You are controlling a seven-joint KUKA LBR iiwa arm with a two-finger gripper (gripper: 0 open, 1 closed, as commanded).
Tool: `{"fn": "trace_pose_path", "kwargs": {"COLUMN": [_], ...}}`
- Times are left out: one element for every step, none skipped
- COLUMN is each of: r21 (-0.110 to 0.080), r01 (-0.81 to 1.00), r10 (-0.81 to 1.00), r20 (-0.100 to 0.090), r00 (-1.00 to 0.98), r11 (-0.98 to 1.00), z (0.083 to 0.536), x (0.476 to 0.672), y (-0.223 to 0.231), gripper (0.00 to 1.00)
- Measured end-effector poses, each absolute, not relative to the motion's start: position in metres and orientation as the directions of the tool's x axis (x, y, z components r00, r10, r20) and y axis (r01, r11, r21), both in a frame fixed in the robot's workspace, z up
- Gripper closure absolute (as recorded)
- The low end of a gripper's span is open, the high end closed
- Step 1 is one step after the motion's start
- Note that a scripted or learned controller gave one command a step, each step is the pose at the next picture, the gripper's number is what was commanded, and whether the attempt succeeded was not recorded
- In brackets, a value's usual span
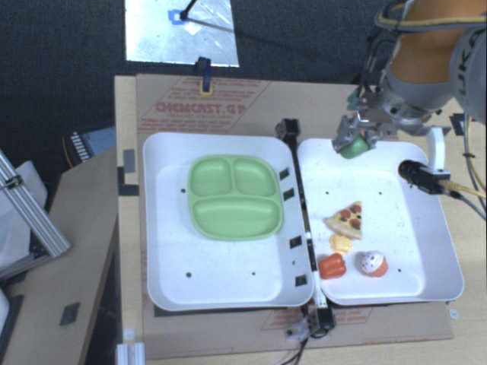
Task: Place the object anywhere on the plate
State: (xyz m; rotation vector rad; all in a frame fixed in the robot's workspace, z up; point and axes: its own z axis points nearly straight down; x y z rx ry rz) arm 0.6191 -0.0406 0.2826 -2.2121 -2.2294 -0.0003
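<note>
My two-finger gripper (354, 141) hangs above the far edge of the right white bin (426, 204), close to the divider between the bins. Between my fingers I see a small green rounded object (354, 147); the fingers are closed narrow around it, and it looks lifted clear of the bin floor, though I cannot be fully sure of the height from this angle.

So I judge the picking is done and the carrying is what remains. The green plastic plate with three compartments (233, 198) lies in the middle of the left white bin (167, 204), well apart from my gripper and nothing lies on it. I must still cross the divider, come over the plate and release there.

On the floor of the right bin, nearer the front, rest a toy pizza slice (346, 219), a small yellow piece (342, 243), a red-orange toy piece (331, 265) and a round white and orange toy (372, 264). These are near each other and well apart from my gripper.
</note>
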Motion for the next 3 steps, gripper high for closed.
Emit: {"fn": "trace_pose_path", "kwargs": {"r21": [-0.001,0.0,0.0], "r01": [1.0,1.0,1.0], "r10": [1.0,1.0,1.0], "r20": [0.001,0.002,0.002], "r00": [-0.008,-0.009,-0.01], "r11": [0.008,0.009,0.01], "z": [0.262,0.254,0.251], "x": [0.602,0.6,0.591], "y": [0.004,0.054,0.103], "gripper": [1.0,1.0,1.0]}}
